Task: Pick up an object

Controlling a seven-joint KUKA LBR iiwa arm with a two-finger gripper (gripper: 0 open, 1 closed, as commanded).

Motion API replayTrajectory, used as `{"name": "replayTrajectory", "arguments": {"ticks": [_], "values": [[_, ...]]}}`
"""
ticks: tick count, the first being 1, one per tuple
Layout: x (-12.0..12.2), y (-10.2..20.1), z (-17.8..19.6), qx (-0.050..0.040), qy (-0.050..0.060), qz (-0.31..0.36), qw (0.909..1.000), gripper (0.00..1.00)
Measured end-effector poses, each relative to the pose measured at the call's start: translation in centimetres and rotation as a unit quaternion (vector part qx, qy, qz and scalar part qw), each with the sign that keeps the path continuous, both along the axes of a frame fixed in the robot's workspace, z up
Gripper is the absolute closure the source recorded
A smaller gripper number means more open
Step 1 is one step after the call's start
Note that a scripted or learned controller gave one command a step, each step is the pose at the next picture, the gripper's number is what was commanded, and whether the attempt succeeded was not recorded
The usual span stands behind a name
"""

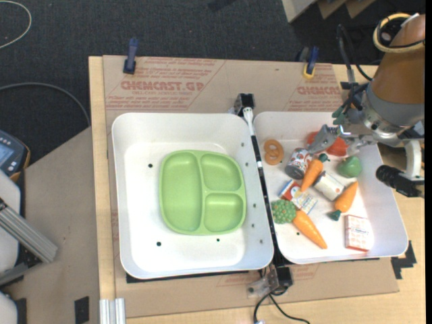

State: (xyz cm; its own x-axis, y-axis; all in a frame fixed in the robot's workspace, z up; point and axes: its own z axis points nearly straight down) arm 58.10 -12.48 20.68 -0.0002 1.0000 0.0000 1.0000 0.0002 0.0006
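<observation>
At the left and middle of the frame sits the left bin (125, 201), and in it lies a green plate (201, 192) with three sections, flat and with nothing on it. To the right of it is the right bin (391, 238), and this one is full of little toys packed close. Near its upper left lies a tan ring (273, 151). Below that sits a green bumpy toy (283, 211), like broccoli. Three toy carrots lie in the pile: one carrot (311, 173) stands at a slant in the middle, a second carrot (311, 229) lies low in the bin, and a third carrot (346, 197) lies further right. A white roll (329, 185) lies between them, and a small box (357, 233) with red print sits at the lower right. A round green toy (350, 167) rests near the top right of the pile, with a red toy (317, 139) just left of the arm's end. The tool (332, 135) hangs over the upper part of this bin, close to the red toy, and it cannot be told if it is apart or together. Nothing can be seen held in it. To do the pick well, it would be wise to go for one toy with some room around it, come straight down, and squeeze its middle so the toys beside it do not get pushed.
</observation>
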Motion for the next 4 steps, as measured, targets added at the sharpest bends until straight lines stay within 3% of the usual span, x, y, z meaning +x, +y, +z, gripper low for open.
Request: {"name": "replayTrajectory", "arguments": {"ticks": [1, 2, 3, 4], "values": [[-1.5, 2.5, -12.6, 0.0017, 0.005, 0.0, 1.0, 0.0], [-1.3, 2.3, -10.8, 0.0, 0.0, -0.001, 1.0, 1.0], [-8.7, 13.1, -1.7, 0.003, 0.0, 0.005, 1.0, 1.0], [-7.8, 20.6, -2.2, 0.0008, 0.0, 0.004, 1.0, 1.0]]}}
